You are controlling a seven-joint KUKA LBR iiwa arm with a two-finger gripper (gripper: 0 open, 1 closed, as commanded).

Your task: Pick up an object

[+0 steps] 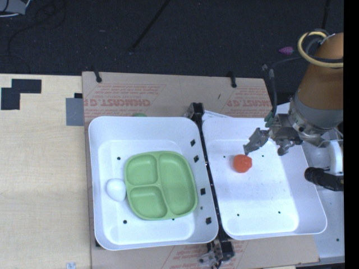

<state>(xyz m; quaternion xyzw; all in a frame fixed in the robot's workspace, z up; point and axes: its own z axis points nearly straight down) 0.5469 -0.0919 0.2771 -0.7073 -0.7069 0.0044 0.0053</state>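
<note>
End effector (269, 144) open, hovering in right bin (305, 220) just up-right of orange object (242, 163). Centre fingers over it, descend straight, close only once straddling.

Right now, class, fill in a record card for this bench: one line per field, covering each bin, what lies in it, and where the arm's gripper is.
left bin: holds a green divided plate and a white egg-shaped object touching the plate's left edge
right bin: holds a small orange-red object
gripper: over the right bin, up and to the right of the orange-red object
jaws: spread open, nothing between them
task state: no object picked up yet
</note>
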